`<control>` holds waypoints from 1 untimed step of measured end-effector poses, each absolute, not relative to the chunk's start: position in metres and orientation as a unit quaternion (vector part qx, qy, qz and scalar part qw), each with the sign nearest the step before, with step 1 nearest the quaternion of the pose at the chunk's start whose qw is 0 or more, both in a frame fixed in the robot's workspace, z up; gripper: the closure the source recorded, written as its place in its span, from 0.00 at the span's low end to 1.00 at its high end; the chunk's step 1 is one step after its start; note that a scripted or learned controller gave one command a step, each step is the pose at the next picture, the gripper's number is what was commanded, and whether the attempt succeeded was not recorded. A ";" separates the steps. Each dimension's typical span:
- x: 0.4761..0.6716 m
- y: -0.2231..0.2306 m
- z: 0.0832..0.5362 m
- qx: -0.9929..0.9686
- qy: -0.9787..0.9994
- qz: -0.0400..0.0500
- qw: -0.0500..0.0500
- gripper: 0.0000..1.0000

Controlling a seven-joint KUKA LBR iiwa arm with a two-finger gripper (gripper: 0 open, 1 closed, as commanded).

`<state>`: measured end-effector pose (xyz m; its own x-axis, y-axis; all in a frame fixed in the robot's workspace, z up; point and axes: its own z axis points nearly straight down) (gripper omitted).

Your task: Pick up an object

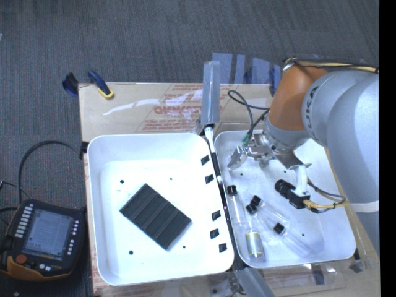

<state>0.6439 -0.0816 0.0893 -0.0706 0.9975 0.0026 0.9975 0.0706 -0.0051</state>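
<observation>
My gripper (242, 154) hangs low over the back left part of the right bin (337, 240), close to the divider between the two bins. Below it in that bin lie a small clear tube with a brass cap (253, 244), a clear plastic piece (291, 235) and several small black bits (252, 204). A dark ribbed rectangular plate (155, 216) lies flat in the middle of the left bin (99, 166). Nothing shows held in the gripper.
A black cylinder with a yellow cable (289, 192) hangs off the arm over the right bin. Black clips (215, 215) line the divider. A teach pendant (42, 234) sits left of the bench, and blue clamps (93, 84) at its back left corner.
</observation>
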 end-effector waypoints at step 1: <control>0.644 -0.080 0.097 -0.681 -0.732 0.001 0.004 1.00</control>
